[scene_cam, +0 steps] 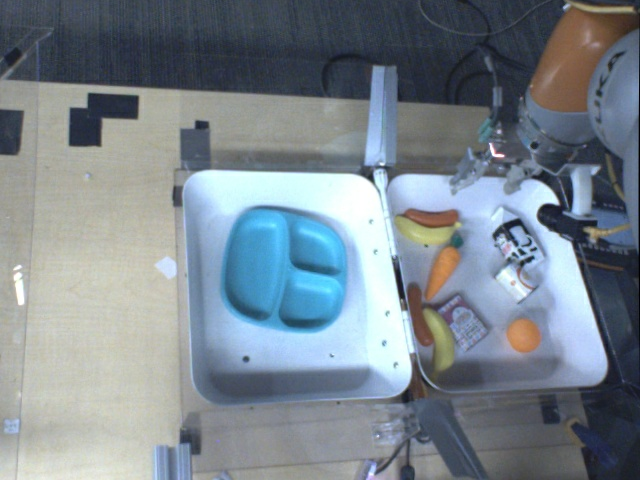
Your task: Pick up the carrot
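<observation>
A: Where does the carrot [442,271] lie, and which way does it point?

B: In the right bin [580,313], toward that bin's left side. Its long axis runs on a slant: the thick end with a bit of green is up and to the right, the thin tip points down and to the left.

A: And the hand?

B: The hand [492,171] is at the upper edge of the right bin, above and to the right of the carrot and well apart from it. Its fingers [465,176] are spread wide, with nothing between them.

A: What else sits in that bin?

B: A yellow banana [424,231] with a red sausage [431,216] along its top lies just above the carrot. Lower left is a second banana [439,336] beside another sausage [414,313], and a small printed packet [463,322]. A white and black box [517,251] lies to the right, an orange [523,336] below it.

A: The left bin?

B: The left bin [205,298] holds a blue divided tray [285,267]. Both bins rest on the pale table [90,268].
</observation>
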`<state>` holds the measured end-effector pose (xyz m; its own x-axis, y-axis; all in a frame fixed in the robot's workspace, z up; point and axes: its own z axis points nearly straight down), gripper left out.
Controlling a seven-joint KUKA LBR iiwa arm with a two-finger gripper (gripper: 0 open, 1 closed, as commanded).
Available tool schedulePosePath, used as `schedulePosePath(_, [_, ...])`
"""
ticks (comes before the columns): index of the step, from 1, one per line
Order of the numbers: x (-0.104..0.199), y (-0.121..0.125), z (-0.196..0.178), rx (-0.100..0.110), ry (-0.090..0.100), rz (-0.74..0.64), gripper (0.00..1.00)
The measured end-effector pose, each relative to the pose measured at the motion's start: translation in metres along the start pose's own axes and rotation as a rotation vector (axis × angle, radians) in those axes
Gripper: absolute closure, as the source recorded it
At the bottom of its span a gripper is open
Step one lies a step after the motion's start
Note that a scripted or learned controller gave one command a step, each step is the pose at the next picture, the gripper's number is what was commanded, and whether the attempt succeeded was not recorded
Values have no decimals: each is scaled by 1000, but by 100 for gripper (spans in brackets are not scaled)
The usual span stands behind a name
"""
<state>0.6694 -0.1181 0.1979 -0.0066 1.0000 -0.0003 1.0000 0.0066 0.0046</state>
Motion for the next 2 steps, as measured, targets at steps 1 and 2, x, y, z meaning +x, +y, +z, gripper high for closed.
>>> schedulePosePath(1, [28, -51, 109, -7, -1, -128, 0])
schedulePosePath(2, [30, -49, 96, -11, 1, -129, 100])
